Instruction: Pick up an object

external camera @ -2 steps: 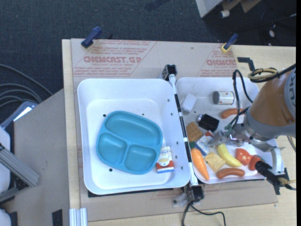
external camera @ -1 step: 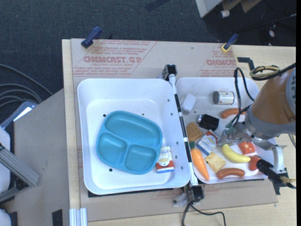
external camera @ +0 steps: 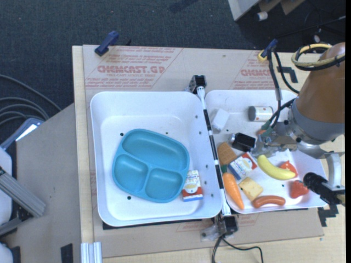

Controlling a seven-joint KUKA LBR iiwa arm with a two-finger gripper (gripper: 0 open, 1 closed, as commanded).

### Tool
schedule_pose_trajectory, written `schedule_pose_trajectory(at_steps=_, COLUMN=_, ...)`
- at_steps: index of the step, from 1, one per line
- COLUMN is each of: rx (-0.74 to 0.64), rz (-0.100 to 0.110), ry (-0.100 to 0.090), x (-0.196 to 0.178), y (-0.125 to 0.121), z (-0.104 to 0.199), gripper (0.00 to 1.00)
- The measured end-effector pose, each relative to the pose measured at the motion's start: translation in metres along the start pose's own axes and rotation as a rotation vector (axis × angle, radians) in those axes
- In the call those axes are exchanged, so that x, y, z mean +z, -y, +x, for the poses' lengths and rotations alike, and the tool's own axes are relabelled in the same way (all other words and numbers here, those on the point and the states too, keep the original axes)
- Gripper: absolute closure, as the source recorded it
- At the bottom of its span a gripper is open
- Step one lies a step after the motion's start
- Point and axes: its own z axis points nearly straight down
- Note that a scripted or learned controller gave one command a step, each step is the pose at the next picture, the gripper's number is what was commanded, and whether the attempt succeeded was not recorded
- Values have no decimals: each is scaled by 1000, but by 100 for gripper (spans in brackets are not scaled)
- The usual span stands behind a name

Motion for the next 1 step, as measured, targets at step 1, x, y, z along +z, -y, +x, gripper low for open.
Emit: schedule_pose_trajectory(at_steps=1, rx=0, rz=-1, ry=1, x=-20, y=2, z=13, gripper=100)
